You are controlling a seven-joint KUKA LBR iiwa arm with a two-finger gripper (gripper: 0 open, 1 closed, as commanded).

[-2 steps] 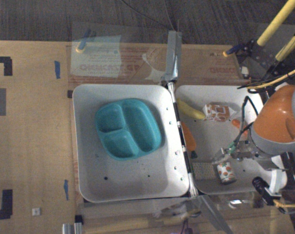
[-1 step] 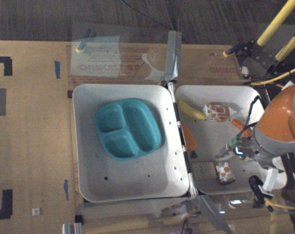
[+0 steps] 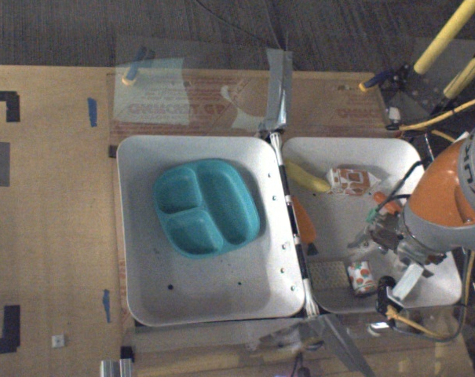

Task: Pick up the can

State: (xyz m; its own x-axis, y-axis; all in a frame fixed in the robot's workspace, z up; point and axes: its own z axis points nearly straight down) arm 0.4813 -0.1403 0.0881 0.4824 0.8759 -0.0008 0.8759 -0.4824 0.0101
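Observation:
The can [image 3: 361, 277], small with a red and white label, lies in the right bin [image 3: 343, 151] near its front edge. My gripper [image 3: 381, 236] hangs at the end of the grey arm with the orange band [image 3: 449, 195], just behind and to the right of the can. From this angle the arm's wrist covers part of the gripper, and I see nothing held in it.
In the right bin lie a banana [image 3: 306, 177], a small orange and white carton [image 3: 349, 181], a carrot [image 3: 302, 220] along the left wall and a dark mesh patch [image 3: 327, 274] beside the can. A teal divided plate [image 3: 207, 206] sits in the left bin [image 3: 139, 273].

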